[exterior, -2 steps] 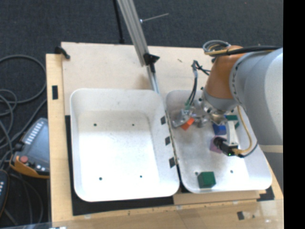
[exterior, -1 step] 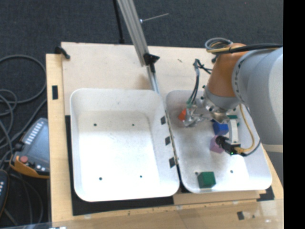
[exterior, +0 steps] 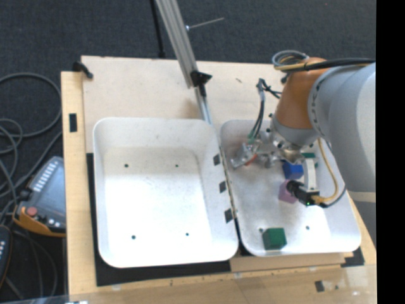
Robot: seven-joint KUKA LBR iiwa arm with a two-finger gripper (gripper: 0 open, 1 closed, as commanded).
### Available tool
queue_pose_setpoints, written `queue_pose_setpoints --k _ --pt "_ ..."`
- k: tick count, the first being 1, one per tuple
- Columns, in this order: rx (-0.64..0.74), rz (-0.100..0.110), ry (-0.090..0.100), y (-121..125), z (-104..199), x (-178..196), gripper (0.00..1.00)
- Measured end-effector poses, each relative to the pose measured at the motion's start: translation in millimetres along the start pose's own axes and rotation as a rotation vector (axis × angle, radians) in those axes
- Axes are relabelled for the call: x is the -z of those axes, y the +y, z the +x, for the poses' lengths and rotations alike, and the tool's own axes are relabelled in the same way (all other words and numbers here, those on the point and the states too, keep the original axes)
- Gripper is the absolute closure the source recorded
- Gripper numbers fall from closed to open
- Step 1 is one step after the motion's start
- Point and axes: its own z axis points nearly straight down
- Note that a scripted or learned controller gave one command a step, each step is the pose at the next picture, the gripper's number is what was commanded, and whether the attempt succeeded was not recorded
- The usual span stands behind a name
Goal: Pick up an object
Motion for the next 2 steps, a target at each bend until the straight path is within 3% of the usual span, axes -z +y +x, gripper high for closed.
queue_pose_setpoints --k 1,2 --pt "0.000 -0.008 0.003 5.7 44.8 94.4 0.00" --pt "-0.001 0.000 0.002 24.3 42.4 89.0 0.00"
